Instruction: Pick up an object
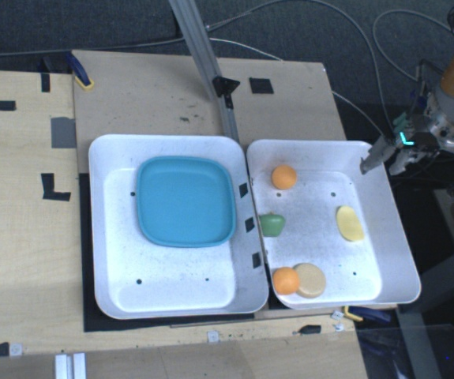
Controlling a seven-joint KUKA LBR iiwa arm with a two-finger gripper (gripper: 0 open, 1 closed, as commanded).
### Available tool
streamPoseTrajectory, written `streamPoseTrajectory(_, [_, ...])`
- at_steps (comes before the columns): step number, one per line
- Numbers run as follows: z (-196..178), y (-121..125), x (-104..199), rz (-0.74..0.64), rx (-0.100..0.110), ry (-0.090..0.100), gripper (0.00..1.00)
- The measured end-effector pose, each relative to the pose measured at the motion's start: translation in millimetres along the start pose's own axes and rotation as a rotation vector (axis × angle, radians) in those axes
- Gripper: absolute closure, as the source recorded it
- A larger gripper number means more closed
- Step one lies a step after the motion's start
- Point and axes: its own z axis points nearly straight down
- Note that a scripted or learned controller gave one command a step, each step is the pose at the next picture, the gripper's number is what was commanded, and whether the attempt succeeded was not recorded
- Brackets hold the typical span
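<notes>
Nearest the lens, an orange ball (286,280) touches a tan disc (309,279) at the right bin's (384,235) front edge, one likely cause of a fumbled pick. An orange fruit (283,178), a green piece (272,225) against the divider and a yellow lemon (350,223) lie apart. A blue plate (185,200) fills the left bin (112,212). The gripper (386,158) hovers at the right bin's far corner, carrying nothing; whether its claw is spread I cannot tell. Round items may roll off.
</notes>
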Motion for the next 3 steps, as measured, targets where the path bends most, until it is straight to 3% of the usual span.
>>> streamPoseTrajectory(1, [0.0, 0.0, 0.0, 0.0, 0.0, 0.0, 0.0])
streamPoseTrajectory(3, [105.1, -1.0, 4.1, 0.0, 0.004, 0.001, 0.0])
